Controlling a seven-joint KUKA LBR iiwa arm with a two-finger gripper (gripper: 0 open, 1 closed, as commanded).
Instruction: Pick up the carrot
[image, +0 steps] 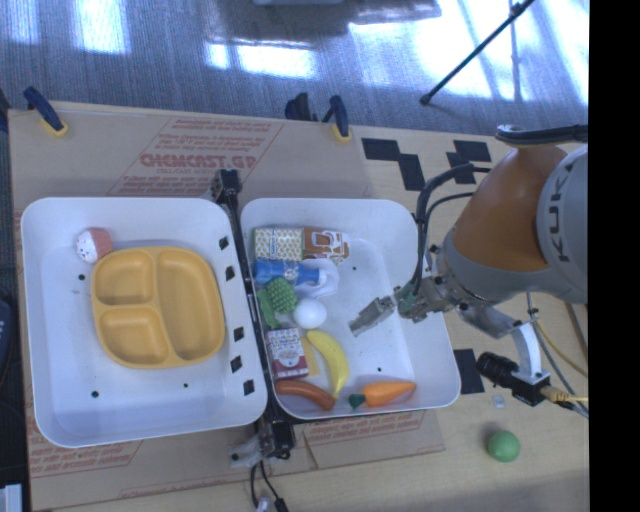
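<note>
The orange carrot (387, 393) with its green top lies at the front edge of the right bin (425, 345), just right of a red sausage (305, 393). My gripper (367, 316) hangs over the middle of the right bin, pointing left and down. It sits above and slightly left of the carrot, well apart from it. The fingers look open, and nothing is between them.
The right bin also holds a banana (331, 359), a white ball (309, 314), a green toy (279, 298), a blue item (283, 271) and small boxes (299, 243). The left bin (50, 400) bears a yellow divided plate (156, 304) and a small red-white thing (94, 243). A green ball (503, 445) lies on the bench.
</note>
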